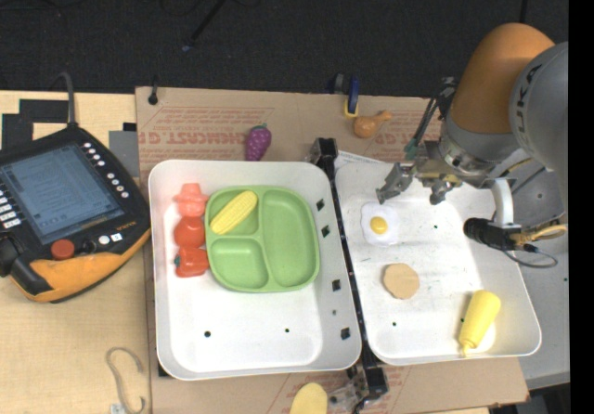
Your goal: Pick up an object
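You will find the gripper [414, 186] above the far edge of the right bin [520, 333], reaching in from the right on the grey arm [548, 106] with its orange band. Its two fingers stand spread apart with nothing between them. Note the candidate objects in this bin: a fried egg toy [379, 226] lies just below the left finger, apart from it; a round tan cookie [402, 281] sits near the bin's middle; a yellow bottle [479, 317] lies toward the near right corner. In the left bin [241, 347] you will see a green divided plate [263, 239] with a yellow corn cob [232, 211] resting in its upper left compartment, and a red and pink figure [189, 231] lying just beside the plate's left edge. Behind the bins, on the cardboard sheet [204, 124], observe a purple grape bunch [258, 141] and an orange duck-like toy [369, 123]. A teach pendant [65, 208] rests on the bench to the left. A yellow object [309, 398] lies at the near edge, below the bins.
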`<action>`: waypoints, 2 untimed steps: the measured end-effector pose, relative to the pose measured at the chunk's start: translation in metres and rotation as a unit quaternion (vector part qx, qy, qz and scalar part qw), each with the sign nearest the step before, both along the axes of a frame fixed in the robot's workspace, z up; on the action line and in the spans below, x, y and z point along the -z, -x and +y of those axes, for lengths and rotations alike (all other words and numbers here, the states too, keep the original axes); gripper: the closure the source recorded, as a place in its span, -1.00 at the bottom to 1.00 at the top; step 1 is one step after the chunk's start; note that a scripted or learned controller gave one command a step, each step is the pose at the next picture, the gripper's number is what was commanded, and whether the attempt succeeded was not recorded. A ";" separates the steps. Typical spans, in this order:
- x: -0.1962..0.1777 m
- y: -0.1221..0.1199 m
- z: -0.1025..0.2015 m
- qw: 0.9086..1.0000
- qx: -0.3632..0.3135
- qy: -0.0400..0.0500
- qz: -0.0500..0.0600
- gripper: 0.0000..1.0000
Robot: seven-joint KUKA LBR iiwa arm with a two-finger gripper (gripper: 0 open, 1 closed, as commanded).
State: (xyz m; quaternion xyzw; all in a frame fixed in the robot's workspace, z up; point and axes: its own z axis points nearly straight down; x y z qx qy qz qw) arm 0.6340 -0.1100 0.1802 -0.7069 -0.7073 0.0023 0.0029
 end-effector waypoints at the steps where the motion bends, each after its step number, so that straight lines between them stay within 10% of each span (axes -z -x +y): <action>1: 0.063 0.006 0.005 1.000 0.000 0.000 0.000 -1.00; 2: 0.095 0.007 0.008 1.000 0.000 0.000 -0.001 -1.00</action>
